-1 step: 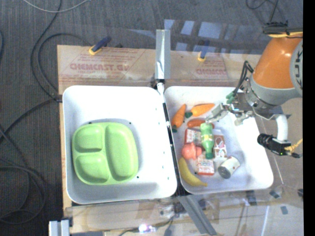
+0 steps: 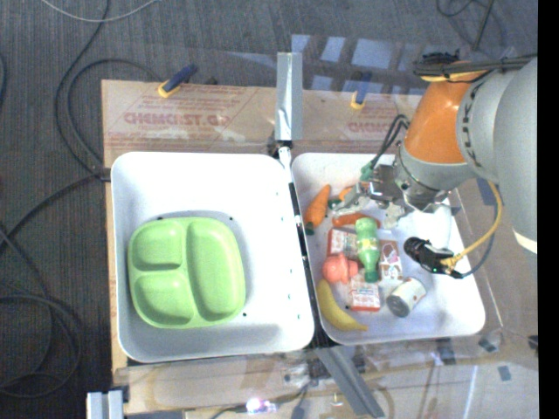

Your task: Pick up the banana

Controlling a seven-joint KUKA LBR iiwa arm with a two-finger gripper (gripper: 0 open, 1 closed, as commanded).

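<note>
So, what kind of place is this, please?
Probably a robotics lab or test cell, not a kitchen. A grey and orange robot arm reaches over two white bins on a bench, the food in them, such as the banana, looks like toys, and loose cables cross the carpet.

board (image 2: 188,119): faint red print, reads roughly "CHEMGIST"; rest unreadable

The banana (image 2: 336,310) is yellow and curved (bowed like a shallow crescent), lying flat in the right bin (image 2: 463,317) near its front left corner. Its upper end seems to touch a pink fruit (image 2: 336,269), and a small red-and-white packet (image 2: 364,297) lies just beside it.
</note>
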